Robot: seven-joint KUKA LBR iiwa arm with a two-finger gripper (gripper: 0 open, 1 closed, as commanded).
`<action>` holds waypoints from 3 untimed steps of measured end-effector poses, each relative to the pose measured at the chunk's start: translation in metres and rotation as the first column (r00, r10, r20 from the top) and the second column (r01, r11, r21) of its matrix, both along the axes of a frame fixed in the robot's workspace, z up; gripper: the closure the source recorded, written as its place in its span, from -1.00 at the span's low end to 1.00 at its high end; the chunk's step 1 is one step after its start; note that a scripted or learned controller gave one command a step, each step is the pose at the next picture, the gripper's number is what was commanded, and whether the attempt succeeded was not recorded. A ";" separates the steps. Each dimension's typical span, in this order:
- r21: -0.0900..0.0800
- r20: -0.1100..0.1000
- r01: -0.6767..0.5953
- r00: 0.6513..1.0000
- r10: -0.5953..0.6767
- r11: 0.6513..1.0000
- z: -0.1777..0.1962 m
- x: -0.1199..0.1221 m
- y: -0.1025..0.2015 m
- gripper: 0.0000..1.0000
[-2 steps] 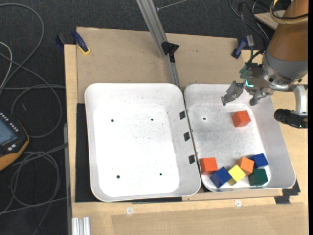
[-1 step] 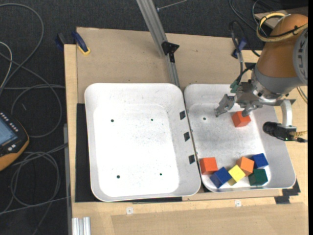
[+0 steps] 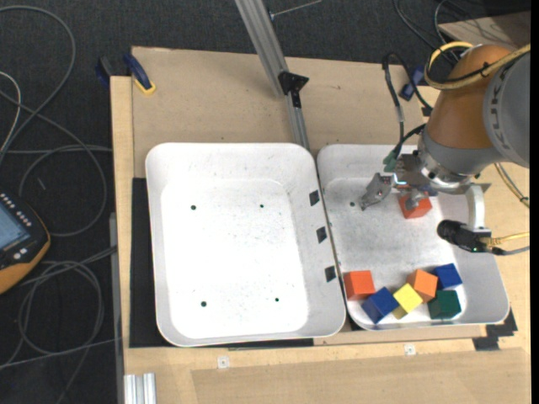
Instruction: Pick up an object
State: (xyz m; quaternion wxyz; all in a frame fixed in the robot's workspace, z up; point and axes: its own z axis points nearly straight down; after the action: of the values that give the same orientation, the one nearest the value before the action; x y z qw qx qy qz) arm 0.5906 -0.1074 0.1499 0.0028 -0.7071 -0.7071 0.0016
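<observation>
My gripper (image 3: pixel 393 194) hangs over the back of the right bin (image 3: pixel 370 234) with its jaws spread wide, so it is open. Its left finger (image 3: pixel 371 194) points down and to the left over bare bin floor. A red block (image 3: pixel 415 206) lies just below the right finger, beside it rather than between the two. Along the right bin's front edge sit an orange block (image 3: pixel 360 283), a blue block (image 3: pixel 380 303), a yellow block (image 3: pixel 408 297), a second orange block (image 3: pixel 425 283), another blue block (image 3: pixel 448 274) and a green block (image 3: pixel 445 304).
The left bin (image 3: pixel 168 225) stands beside the right one, with small black clips (image 3: pixel 320 234) along their shared wall. A slanted metal bar (image 3: pixel 269 49) crosses the bench behind the bins. Cables and a pendant (image 3: pixel 17 238) lie on the floor to the left.
</observation>
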 end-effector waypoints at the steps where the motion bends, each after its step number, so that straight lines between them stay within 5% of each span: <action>1: 0.001 -0.001 0.000 1.000 0.000 1.000 -0.053 -0.001 0.001 -1.00; 2: 0.000 0.008 0.000 1.000 0.000 1.000 -0.038 0.001 0.001 1.00; 3: -0.002 0.013 -0.001 1.000 0.001 1.000 0.026 0.001 0.003 1.00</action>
State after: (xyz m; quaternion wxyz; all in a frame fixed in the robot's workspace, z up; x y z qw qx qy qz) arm 0.5920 -0.1049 0.1758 -0.0028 -0.7067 -0.7076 -0.0022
